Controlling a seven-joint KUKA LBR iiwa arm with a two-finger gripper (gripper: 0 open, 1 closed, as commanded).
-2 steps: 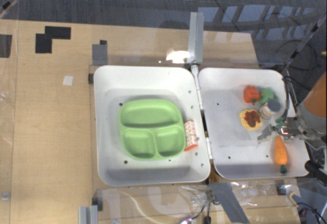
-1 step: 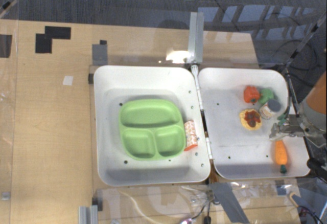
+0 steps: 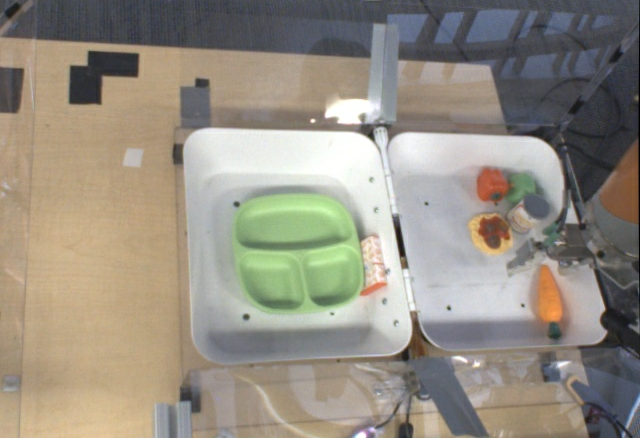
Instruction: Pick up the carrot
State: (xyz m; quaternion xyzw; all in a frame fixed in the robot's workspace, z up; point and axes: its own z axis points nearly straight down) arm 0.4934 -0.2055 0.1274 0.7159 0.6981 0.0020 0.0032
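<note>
Carrot (image 3: 548, 296) lies in the right bin (image 3: 450, 276), close to its front right corner. It lies lengthwise along the right wall, with its green stub toward the front edge and its orange tip toward the gripper (image 3: 545, 254).

It looks like a small toy vegetable, so it is probably light, stiff and rather smooth. Its taper could let it slide out of a loose pinch. The thick middle, taken across its width, seems the safest place to hold it.

The gripper hangs just beyond the carrot's tip, nearly touching it, and nothing is visibly held. Whether it is open or closed cannot be told. The arm (image 3: 618, 211) reaches in over the right wall.

A yellow and red toy food (image 3: 491, 233), a small round can (image 3: 530, 212) and a red vegetable with green leaves (image 3: 495, 184) are grouped near the back right corner. In the left bin (image 3: 210, 226) sit a green divided plate (image 3: 298, 251) and a small packet (image 3: 372, 261).
</note>
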